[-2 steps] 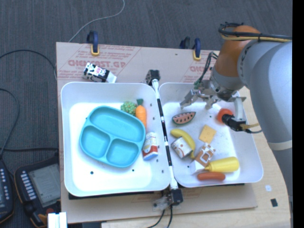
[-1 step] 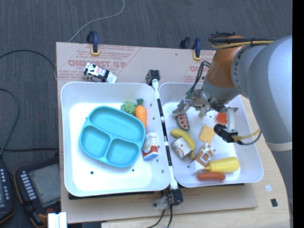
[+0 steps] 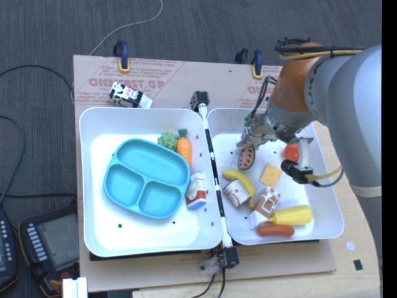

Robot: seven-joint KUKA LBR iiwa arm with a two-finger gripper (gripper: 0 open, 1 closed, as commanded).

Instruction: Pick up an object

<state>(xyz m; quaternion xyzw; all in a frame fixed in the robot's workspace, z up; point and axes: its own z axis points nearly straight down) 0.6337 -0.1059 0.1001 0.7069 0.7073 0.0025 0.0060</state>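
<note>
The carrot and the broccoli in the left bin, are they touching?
Touching. The camera view shows the carrot lying right against the broccoli, no white bin floor between them, just above the blue tray.

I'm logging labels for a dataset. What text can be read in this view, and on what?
Red print along the brown board's back edge, mirrored and blurred: unreadable.
Label on the small carton in the left bin: too small.
Print on the box in the right bin: too small.

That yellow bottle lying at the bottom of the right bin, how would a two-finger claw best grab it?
Probably from straight above, across the middle of the yellow bottle. It lies on its side, long axis left to right, so the fingers would close over its narrow width. The sausage sits close below it, leaving little room on that side.
</note>
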